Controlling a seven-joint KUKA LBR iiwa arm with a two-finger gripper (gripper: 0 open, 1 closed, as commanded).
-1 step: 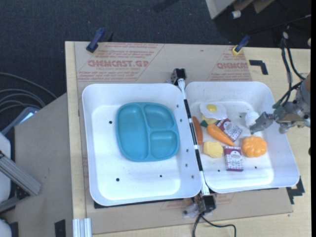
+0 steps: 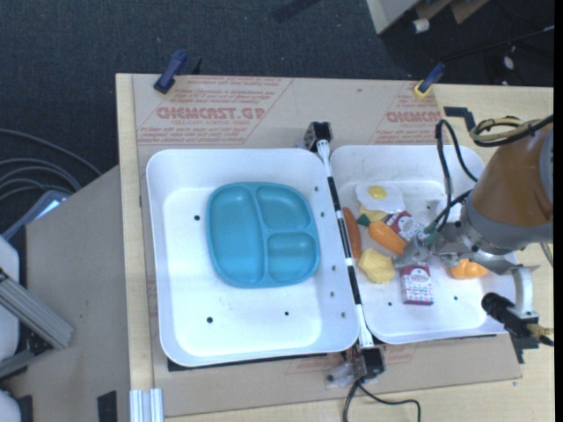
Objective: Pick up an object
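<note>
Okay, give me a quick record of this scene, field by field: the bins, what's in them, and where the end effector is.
left bin: holds a blue divided plate
right bin: holds toy food
toy items: fried egg, carrot, yellow chunk, red carton, orange piece
end effector: low over the right bin, beside the carrot and above the red carton
grasp: cannot tell
arm: enters from the right

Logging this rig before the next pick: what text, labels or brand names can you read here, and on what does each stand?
"CHEMCAST GP": red print on the brown protective sheet behind the left bin.
"CHEMC...": the same print, cut off, behind the right bin.
Small red carton in the right bin: label too small and blurred to read.
</note>
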